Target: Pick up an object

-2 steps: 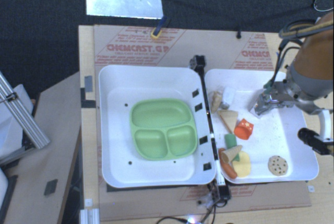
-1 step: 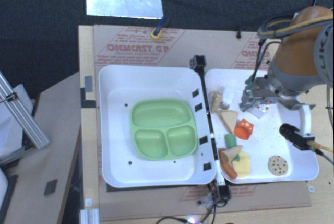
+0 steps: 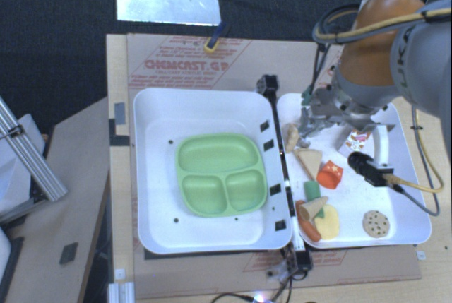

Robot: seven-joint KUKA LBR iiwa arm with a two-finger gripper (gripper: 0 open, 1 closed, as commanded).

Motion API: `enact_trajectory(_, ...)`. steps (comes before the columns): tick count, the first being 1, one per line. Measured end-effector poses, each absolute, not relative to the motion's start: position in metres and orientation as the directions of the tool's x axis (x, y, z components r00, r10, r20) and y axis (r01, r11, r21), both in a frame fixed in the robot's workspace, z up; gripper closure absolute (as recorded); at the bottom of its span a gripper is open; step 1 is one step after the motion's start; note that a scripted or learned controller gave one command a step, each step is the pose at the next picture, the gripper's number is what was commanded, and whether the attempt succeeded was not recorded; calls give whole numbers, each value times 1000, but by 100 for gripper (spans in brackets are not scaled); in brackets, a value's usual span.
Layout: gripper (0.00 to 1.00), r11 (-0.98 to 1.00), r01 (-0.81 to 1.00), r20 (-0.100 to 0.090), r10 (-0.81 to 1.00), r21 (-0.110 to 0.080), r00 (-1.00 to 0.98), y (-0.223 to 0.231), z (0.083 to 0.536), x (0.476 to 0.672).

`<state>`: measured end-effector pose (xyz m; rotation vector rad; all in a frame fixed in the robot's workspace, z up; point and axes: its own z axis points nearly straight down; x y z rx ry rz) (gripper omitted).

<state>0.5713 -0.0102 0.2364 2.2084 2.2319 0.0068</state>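
Overhead slant view of the bench. The left bin (image 3: 145, 153), centre-left of the frame, holds a green divided plate (image 3: 215, 174). The right bin (image 3: 418, 224) carries every loose toy, so any candidate for the pick lies there. The gripper (image 3: 308, 128) hangs low over the upper-left corner of the right bin, close to the wall shared by the two bins. From this angle the arm's body masks it, and whether the claw is spread or pressed together cannot be told; nothing can be seen pinched in it. Nearest to it are a small cream piece (image 3: 290, 136), just left and touching or nearly touching the bin wall, and a tan wedge (image 3: 308, 162) just below. An orange block (image 3: 329, 174) sits against the wedge's lower right. Lower in the frame a green piece (image 3: 311, 190), a cone-shaped toy (image 3: 308, 213) and a yellow piece (image 3: 327, 224) are bunched together, with a chocolate-chip cookie (image 3: 376, 224) standing apart at lower right. The likely risks are these: a descent so near the wall may strike the rim or wedge the cream piece against it. The wedge's sloped faces may let it squirt free on closing. A grasp there may also nudge the orange block or close on both at once.
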Motion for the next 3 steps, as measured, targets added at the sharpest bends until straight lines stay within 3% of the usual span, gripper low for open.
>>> enact_trajectory(1, 100, 10, 1000, 2, 1000, 3, -10, 37, 236, 590)
enact_trajectory(2, 100, 6, 1000, 0, 1000, 2, -6, 47, 223, 602)
enact_trajectory(3, 100, 1, 1000, 0, 1000, 0, -1, 46, 214, 591)
